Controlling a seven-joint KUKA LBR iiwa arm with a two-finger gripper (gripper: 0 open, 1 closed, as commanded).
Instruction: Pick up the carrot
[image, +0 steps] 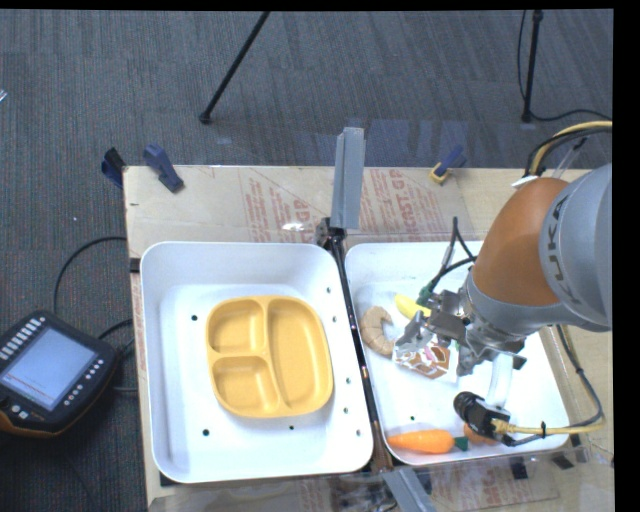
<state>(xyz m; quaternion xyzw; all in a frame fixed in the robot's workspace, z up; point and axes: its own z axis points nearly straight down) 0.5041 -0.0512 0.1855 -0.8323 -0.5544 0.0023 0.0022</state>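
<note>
The carrot (422, 441), orange with a green top at its right end, lies flat along the front wall of the right bin (556, 388). My gripper (424, 338) hangs over the middle of that bin, well behind the carrot and apart from it. It sits just above a brown and white patterned toy (432, 361). The arm's orange band and grey wrist (520, 270) cover the bin's right part.
A tan curved pastry toy (377, 329) and a small yellow piece (404, 303) lie left of the gripper. A black cable fitting (470, 408) sits near the carrot's green end. The left bin (165, 400) holds a yellow three-part plate (268, 356).
</note>
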